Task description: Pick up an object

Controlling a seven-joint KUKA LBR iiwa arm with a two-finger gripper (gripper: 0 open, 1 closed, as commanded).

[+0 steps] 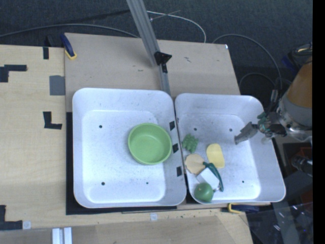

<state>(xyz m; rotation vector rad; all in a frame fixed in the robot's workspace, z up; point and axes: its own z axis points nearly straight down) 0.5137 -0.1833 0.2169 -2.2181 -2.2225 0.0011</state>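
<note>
My gripper (245,134) hangs over the right part of the right bin (254,105), its grey fingers pointing left, with nothing between them that I can see. Left of it in that bin lie a yellow block (216,155), a small green knobbly piece (190,143), a tan round piece (194,163), a white card with a dark green handle (212,176) and a green ball (204,191). The gripper is apart from all of them, roughly a hand's width right of the yellow block.
A green bowl (149,143) sits in the left bin (91,105). A grey pole (147,29) slants down to the bins' shared rim at the back. Cables run across the dark floor behind the bench.
</note>
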